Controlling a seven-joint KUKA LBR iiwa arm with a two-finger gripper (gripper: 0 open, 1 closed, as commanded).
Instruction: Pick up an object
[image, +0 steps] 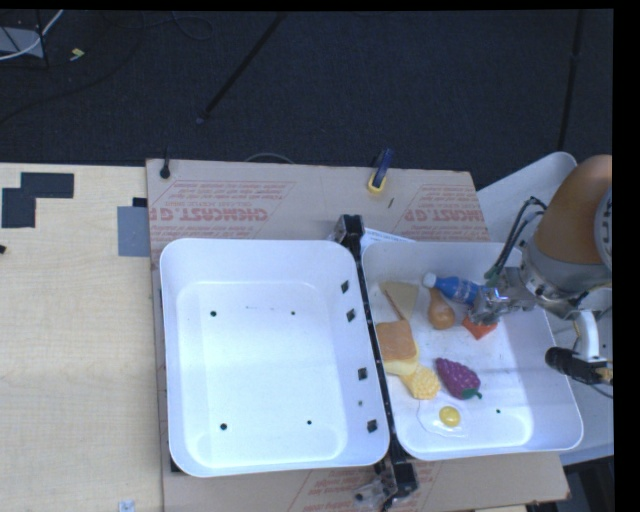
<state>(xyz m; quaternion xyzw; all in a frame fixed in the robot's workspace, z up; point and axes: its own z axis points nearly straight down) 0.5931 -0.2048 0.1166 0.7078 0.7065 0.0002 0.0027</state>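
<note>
Below, we see two white bins side by side on a cardboard-covered surface (250, 200). At the right bin (545, 425), the grey arm (575, 230) lowers its claw (490, 305) beside a blue bottle (458, 289), a small orange piece (441, 312) and a red bit (480, 328). Whether the claw grips anything, we cannot tell. Nearer lie a bread slice (396, 342), purple grapes (457, 377), yellow corn (424, 383) and a fried egg (448, 418). The left bin (260, 355) sits alongside.

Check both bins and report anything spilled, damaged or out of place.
Nothing stands out. The toy food, including the grapes, fried egg and bottle, lies loose inside the right bin. The claw is low over an orange piece there.
</note>
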